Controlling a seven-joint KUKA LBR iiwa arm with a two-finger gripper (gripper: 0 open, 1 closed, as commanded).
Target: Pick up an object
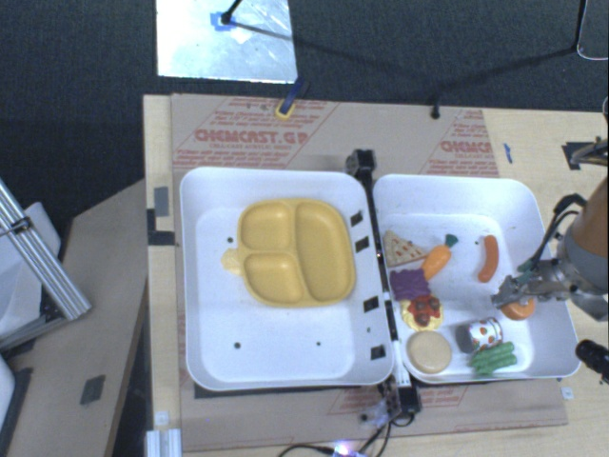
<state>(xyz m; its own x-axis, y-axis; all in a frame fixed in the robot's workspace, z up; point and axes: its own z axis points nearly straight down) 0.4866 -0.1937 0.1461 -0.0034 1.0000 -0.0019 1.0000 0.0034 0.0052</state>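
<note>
The right bin [457, 198] holds several toy foods: a sandwich wedge [402, 250], a carrot [438, 256], a red sausage [488, 257], a purple piece [409, 282], a red-and-yellow piece [422, 310], a tan round bun [429, 351], a small can [483, 333] and green beans [493, 357]. My gripper [520, 291] is low at the right side of this bin, directly over an orange round piece [520, 308], which it partly covers. Whether it touches that piece I cannot tell.
The left bin [209, 331] holds a yellow divided plate [290, 252]. A black divider with clips [373, 255] runs between the bins. The arm's grey body [585, 255] stands over the right bin's right wall. A shiny sheet [226, 25] lies behind the bench.
</note>
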